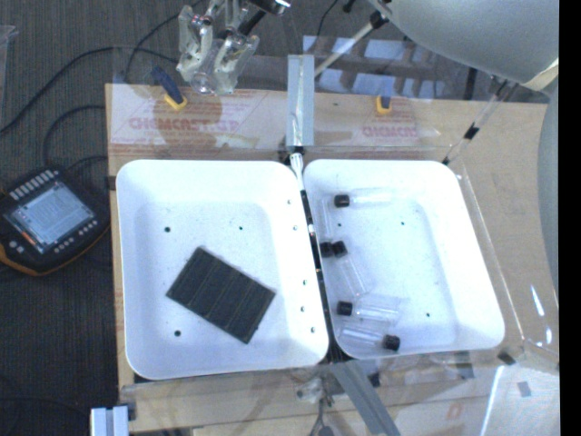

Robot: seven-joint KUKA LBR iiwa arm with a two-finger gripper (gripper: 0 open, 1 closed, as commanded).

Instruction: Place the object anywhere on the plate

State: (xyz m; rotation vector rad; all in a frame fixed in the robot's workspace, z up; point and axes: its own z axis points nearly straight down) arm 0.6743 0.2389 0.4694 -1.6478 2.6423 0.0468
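Note:
A dark, ribbed rectangular plate (221,294) lies flat at a slant in the left bin (145,189), toward its front. Several clear vials with black caps lie in the right bin (472,243): one near the back (363,198), one against the left wall (334,248), and two near the front (368,309) (368,339). My gripper (215,57) hangs high at the top left, beyond the back edge of the left bin and over the bench's cardboard. It is far from the plate and the vials. Glare and clutter hide what is in it.
A teach pendant (45,218) lies on the floor left of the bench, with cables running behind. A metal post (300,98) stands at the back between the bins. Small clamps (168,87) (385,104) sit on the bench's back edge. The arm's grey body (472,12) fills the top right.

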